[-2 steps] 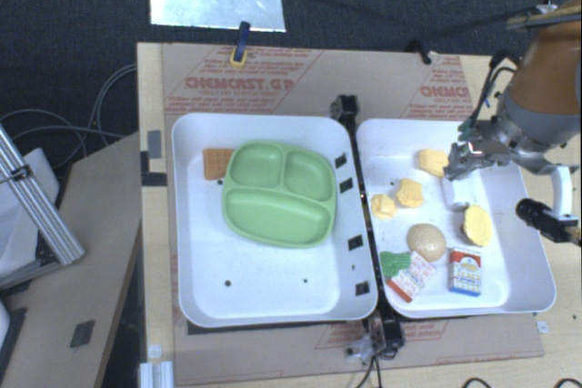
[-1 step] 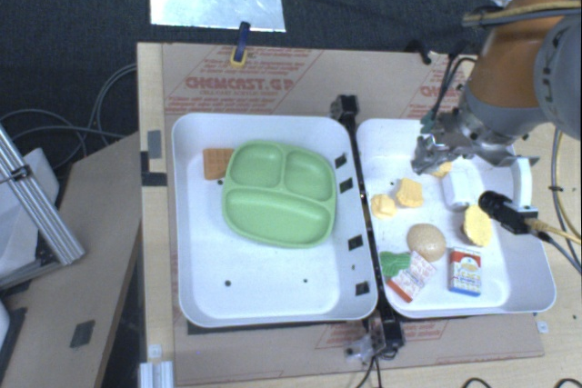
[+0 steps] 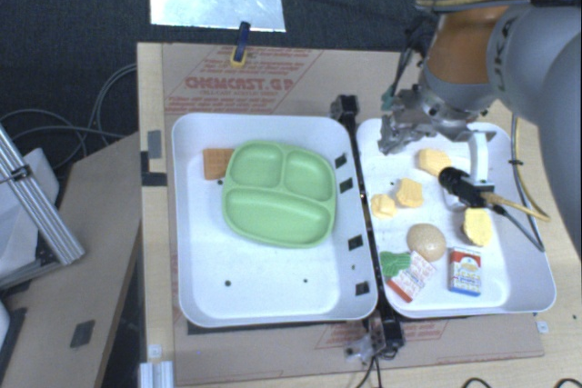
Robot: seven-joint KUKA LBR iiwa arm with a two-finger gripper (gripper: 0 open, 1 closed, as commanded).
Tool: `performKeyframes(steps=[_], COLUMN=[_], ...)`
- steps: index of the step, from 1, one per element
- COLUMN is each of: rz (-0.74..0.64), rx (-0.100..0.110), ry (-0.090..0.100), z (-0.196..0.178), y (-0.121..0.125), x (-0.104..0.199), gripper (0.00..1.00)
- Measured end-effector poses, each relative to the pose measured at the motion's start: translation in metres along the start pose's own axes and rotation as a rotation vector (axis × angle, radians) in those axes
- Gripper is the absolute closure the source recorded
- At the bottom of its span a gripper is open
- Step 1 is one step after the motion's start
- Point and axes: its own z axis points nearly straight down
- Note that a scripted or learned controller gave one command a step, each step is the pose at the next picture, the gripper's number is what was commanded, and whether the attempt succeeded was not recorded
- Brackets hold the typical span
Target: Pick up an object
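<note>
— Looking at the hand (image 3: 395, 141), can you say whether it grips anything?
— No, I cannot tell. It hangs low over the far left corner of the right bin (image 3: 536, 286), and the grey wrist above covers much of it, so whether it is clenched or released is hidden.
— What lies nearest it?
— A yellow chunk (image 3: 434, 161), just to its right and apart from it. Nearer the camera than the hand sit a yellow wedge (image 3: 410, 192) and a small yellow bit (image 3: 383, 206), then a tan bun (image 3: 426, 240). Beyond those, a green scrap (image 3: 392, 263) lies against a red-and-white packet (image 3: 412, 278), beside a small box (image 3: 465, 272) whose print is too small to read.
— And to the hand's left?
— A green plate (image 3: 277, 194) in the left bin (image 3: 195, 286), covering part of an orange-brown square (image 3: 216, 163).
</note>
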Motion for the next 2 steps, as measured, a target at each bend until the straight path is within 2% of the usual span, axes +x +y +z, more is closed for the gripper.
performKeyframes(steps=[1,2], rz=[0.005,0.005], rx=[0.003,0.001], ry=[-0.001,-0.002], z=[-0.009,0.0], y=[-0.012,0.004], x=[0.005,0.009], gripper=[1.0,1.0])
